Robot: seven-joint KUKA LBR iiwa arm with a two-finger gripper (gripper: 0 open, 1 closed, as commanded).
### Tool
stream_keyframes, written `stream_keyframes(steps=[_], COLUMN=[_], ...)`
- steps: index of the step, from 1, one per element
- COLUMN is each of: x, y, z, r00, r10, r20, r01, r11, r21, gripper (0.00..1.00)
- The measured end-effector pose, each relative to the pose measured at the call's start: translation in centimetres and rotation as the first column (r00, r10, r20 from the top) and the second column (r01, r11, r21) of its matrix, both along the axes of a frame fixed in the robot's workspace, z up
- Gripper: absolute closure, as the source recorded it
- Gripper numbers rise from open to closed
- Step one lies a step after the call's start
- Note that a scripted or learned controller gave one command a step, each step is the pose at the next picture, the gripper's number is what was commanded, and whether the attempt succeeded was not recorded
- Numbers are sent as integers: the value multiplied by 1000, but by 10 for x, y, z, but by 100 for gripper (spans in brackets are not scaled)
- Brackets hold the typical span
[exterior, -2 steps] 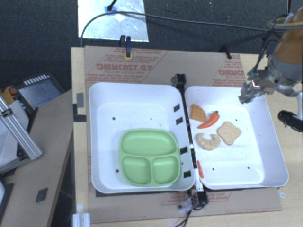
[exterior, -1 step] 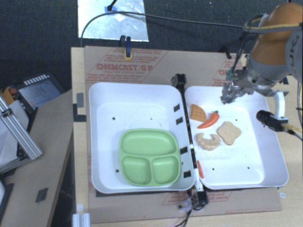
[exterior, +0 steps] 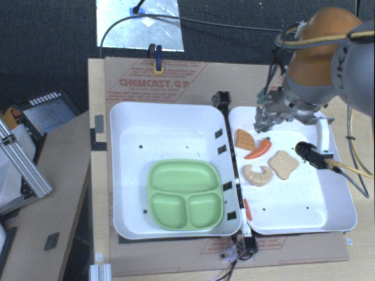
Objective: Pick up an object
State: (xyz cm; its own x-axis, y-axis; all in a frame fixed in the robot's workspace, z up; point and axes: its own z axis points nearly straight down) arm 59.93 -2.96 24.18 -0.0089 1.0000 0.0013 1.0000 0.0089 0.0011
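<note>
Two white bins sit side by side on a table. The left bin [exterior: 126,122] holds a green divided plate [exterior: 184,193] at its near side. The right bin [exterior: 304,215] holds a cluster of toy foods near its far left: an orange wedge [exterior: 244,140], a red pepper [exterior: 258,150], a croissant [exterior: 258,175] and a bread slice [exterior: 283,164]. The pincer [exterior: 265,122] hangs just above the wedge and pepper; whether it is apart or together cannot be told.
</note>
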Motion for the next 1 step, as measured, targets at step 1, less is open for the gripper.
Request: stream_keyframes(steps=[1], x=[9], y=[61], z=[-7], r00=[1000], r10=[1], r20=[1], r01=[-1], r11=[1000], r21=[1], gripper=[100])
